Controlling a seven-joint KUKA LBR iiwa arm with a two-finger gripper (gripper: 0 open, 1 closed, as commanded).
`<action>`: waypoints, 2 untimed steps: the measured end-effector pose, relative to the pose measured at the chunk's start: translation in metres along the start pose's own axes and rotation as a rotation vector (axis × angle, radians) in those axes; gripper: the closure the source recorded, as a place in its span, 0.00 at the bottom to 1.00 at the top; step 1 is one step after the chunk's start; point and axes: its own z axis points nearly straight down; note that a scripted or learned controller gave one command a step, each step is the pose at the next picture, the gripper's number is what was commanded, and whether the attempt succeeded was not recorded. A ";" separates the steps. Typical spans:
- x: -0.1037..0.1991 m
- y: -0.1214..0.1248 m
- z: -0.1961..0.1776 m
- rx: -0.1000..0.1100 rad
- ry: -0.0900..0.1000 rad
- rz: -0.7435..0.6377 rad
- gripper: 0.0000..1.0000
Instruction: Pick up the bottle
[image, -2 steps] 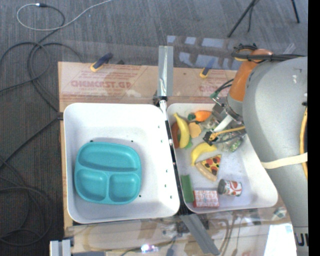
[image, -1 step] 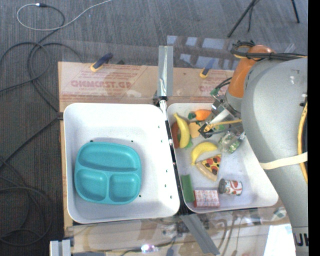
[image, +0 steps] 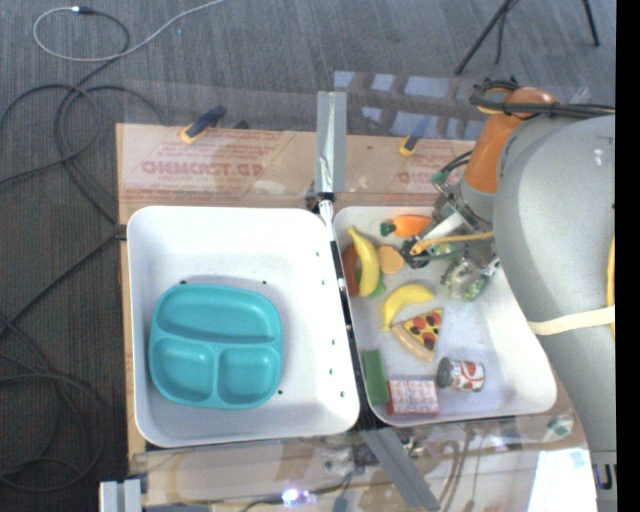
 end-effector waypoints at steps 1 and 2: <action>0.009 -0.009 0.003 0.001 0.007 0.282 0.00; 0.013 -0.010 0.004 -0.012 0.023 0.301 0.00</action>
